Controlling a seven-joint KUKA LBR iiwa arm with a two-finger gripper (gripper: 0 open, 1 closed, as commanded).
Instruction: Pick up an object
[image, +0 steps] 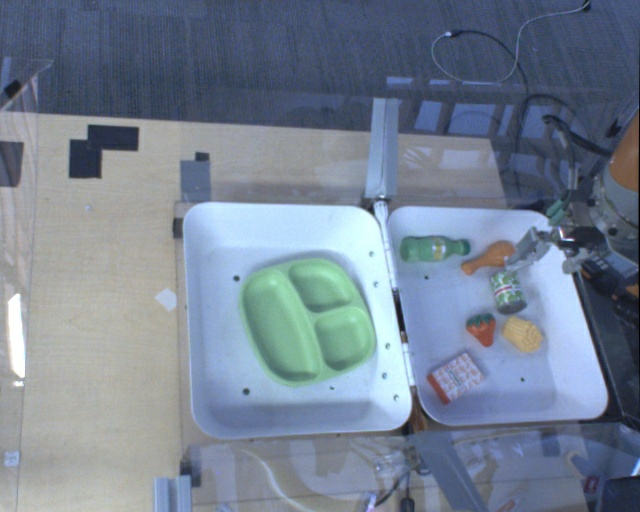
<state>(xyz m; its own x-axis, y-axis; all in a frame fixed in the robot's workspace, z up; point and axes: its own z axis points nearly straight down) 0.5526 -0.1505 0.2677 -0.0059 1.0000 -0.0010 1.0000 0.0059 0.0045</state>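
My arm reaches in over the right bin's (590, 330) far right corner, orange band at the edge, wrist angled down, gripper (527, 252) low inside the bin.

A small part of the arm (615, 205) is seen at the right edge of the camera view — a grey body, with an orange patch (628, 160) set well above the jaws. Behind the jaws, a cluster of dark and pale metal blocks is made out, crossed by thin black cables that are looped upward. A small green mark is noted on the wrist hardware, just behind the jaws. The gripper (527, 252) is formed of slim, silvery-grey fingers — narrow and straight. Finer details such as screws or lettering are too small to be told.
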